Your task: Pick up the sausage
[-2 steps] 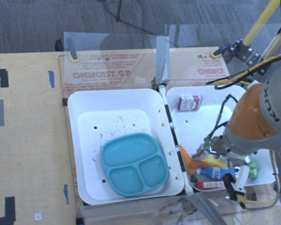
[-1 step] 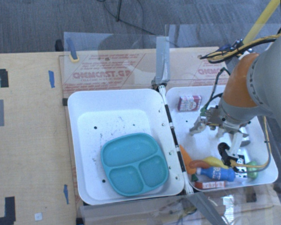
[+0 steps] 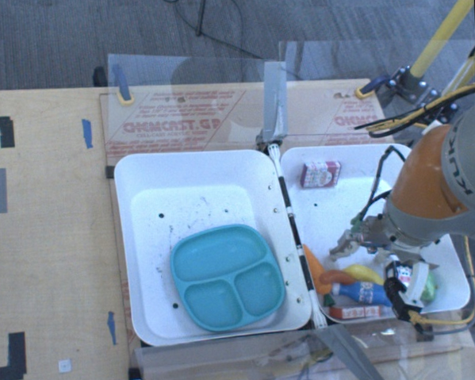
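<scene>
2 white bins sit side by side; the left bin (image 3: 136, 230) holds a teal tray (image 3: 226, 275). The arm (image 3: 436, 191) reaches into the right bin (image 3: 357, 191), gripper (image 3: 347, 243) state unclear, just above the sausage (image 3: 331, 278). A carton (image 3: 321, 174) lies well apart.

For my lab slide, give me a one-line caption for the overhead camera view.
KUKA arm lowers its gripper over toy food in the right bin; a teal divided plate sits in the left bin.
</scene>
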`<state>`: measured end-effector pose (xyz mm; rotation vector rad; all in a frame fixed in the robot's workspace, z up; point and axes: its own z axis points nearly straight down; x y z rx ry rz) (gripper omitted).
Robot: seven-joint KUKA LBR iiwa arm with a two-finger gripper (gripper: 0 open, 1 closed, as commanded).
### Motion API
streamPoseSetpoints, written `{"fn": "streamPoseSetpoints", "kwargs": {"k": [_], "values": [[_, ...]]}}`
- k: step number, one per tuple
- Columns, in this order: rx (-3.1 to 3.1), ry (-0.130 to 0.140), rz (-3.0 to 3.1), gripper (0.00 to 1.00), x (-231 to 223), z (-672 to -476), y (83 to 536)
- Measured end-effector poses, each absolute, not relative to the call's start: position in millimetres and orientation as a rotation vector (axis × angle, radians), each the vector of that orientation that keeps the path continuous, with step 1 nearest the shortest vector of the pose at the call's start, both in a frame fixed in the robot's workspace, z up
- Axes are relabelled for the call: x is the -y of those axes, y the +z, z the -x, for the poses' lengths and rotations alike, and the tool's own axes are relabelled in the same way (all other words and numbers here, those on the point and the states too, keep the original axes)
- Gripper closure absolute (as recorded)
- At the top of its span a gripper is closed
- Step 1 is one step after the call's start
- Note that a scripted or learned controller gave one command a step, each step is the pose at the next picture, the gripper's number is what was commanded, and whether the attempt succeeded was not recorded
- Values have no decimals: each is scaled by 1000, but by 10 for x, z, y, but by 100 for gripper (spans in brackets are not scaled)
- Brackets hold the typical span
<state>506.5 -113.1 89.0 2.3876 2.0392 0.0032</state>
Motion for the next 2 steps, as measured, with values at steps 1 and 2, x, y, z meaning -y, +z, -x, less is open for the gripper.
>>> {"fn": "streamPoseSetpoints", "kwargs": {"k": [1, 2], "values": [[-2030, 3, -2389, 100, 1164, -5070, 993], [-1837, -2, -2548, 100, 319, -6041, 1848]]}}
